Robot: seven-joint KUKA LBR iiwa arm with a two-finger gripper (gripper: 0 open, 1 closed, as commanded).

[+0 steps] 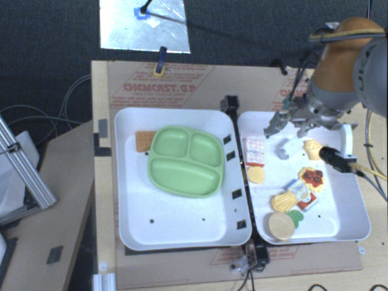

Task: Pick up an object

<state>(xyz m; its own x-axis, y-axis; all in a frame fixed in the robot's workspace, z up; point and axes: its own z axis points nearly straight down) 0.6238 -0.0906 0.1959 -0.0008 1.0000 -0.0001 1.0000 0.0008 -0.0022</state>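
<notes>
My gripper (290, 128) hangs over the far part of the right bin (357, 214), fingers spread and nothing between them. Below and around it lie toy foods: a red-and-white packet (253, 150), a small pale grey piece (283, 152), a yellow piece (312, 148) to the right, a yellow disc (256, 174), a red pizza-like slice (312, 177), a blue-and-white packet (301, 192), a yellow ridged piece (281, 202), a green piece (296, 217) and a round tan biscuit (280, 225).
The left bin (130, 223) holds a green divided plate (185, 161) with an orange cracker (143, 140) at its left edge. A black divider (240, 168) runs between the bins. The grey arm with its orange band (342, 53) comes in from the upper right.
</notes>
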